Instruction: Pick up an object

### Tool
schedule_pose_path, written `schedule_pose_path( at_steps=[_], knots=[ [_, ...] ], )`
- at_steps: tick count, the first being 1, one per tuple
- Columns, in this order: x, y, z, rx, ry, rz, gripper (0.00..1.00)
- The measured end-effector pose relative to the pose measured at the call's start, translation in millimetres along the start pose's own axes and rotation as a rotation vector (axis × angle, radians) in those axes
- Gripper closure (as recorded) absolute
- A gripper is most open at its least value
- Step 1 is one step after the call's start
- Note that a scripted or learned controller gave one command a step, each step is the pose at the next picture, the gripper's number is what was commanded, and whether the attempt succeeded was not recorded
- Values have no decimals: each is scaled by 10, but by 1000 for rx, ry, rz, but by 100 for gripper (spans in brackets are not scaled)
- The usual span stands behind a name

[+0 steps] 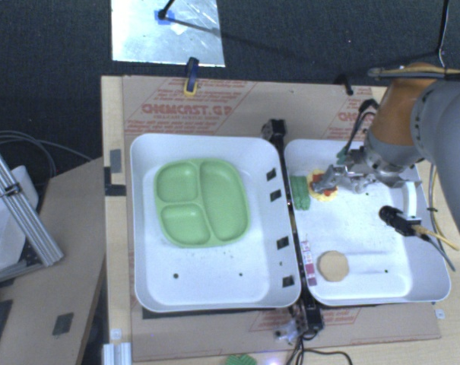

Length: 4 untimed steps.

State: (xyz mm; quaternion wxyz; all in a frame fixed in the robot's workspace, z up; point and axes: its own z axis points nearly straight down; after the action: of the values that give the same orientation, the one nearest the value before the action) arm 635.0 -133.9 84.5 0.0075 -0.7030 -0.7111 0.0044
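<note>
Looking down on the bench, I see the gripper [330, 178] low in the upper left part of the right bin [382, 280], right at a small red and yellow object [322, 186] that lies on the bin floor. Its tip overlaps that object in the picture, so I judge this to be the thing it is going for. How far the claw is open I cannot tell (the metal blurs into the clutter under it). Nothing shows as held clear of the floor, so I do not count anything as grasped.

Just left of the red and yellow piece, against the bin's left wall, lies a green object [299, 192]. A tan round disc [334, 265] sits well apart in the lower middle of the same bin. The left bin [214, 280] carries a green divided plate [201, 201] at its centre, nowhere near the arm.

By my reckoning the approach is done and the pick itself is not. Closing on the piece, if that is not already done, and lifting it free of the bin are left. The green object so near could get nudged or caught along with it.
</note>
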Motion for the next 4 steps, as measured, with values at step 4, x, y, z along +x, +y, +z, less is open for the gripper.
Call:
schedule_pose_path(
  at_steps=[4],
  knots=[
    [-13,-516,-50,-15,-4,11,0]
  ],
)
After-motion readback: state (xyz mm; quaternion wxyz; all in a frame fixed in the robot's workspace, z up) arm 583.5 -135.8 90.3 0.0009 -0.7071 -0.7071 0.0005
